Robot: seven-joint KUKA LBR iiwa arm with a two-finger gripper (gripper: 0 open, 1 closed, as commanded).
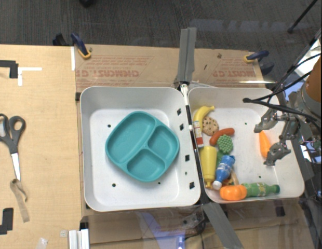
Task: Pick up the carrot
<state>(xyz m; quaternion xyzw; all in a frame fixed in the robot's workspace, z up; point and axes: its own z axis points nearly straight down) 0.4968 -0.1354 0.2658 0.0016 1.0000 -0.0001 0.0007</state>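
Two shallow white bins are seen from above. A small orange carrot (263, 143) lies on the floor of the right white bin (244, 104), near its right wall. The two-finger metal gripper (271, 137) is spread wide above it, one finger on each side, with nothing gripped. A teal divided plastic plate (143, 146) sits in the left white bin (93, 139).

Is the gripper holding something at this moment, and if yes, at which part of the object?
Nothing is held. The gripper hangs open over the right bin, and the carrot lies on the bin floor between its two fingers, not gripped.
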